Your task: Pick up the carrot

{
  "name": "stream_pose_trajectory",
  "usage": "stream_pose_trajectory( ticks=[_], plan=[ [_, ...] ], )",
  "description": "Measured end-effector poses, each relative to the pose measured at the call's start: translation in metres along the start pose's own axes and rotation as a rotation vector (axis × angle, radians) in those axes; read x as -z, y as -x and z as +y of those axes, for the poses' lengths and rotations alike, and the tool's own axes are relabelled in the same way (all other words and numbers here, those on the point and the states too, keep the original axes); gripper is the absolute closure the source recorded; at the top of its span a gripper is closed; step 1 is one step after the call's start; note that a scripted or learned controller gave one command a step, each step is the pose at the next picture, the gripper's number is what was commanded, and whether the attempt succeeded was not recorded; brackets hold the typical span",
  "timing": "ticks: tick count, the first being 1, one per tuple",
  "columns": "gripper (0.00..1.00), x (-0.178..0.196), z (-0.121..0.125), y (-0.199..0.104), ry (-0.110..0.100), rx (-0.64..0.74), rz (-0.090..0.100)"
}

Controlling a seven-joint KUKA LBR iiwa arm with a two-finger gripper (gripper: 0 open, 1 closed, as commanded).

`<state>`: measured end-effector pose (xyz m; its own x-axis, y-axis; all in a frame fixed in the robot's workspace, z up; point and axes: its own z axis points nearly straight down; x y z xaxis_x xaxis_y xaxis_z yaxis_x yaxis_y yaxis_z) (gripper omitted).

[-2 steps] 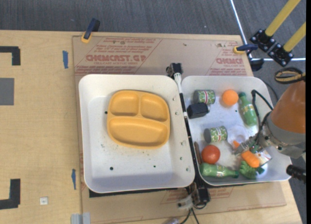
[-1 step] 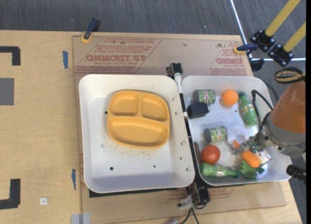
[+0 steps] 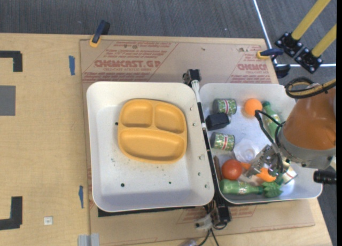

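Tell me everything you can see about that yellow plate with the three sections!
The yellow three-compartment plastic plate looks smooth and matte, with rounded corners. It has two smaller hollows along its far side and one long hollow along its near side, split by raised ridges. Nothing lies in any hollow. It rests flat, right way up, around the middle of the left shallow white bin, slightly toward the far side, clear of the walls. Only the bin floor touches it.

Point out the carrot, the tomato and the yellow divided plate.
carrot (image 3: 264, 174): camera view, its orange body beside the arm's tip.
tomato (image 3: 232, 169): camera view, middle of its red top.
yellow divided plate (image 3: 152, 146): camera view, floor of its large front compartment.
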<state>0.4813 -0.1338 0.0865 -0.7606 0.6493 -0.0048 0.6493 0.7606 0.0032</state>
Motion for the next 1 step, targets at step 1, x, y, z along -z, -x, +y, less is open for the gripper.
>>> stream_pose_trajectory(
  ticks=[1],
  plan=[
    [0.0, 0.0, 0.0, 0.0, 0.0, 0.001, 0.0]
  ],
)
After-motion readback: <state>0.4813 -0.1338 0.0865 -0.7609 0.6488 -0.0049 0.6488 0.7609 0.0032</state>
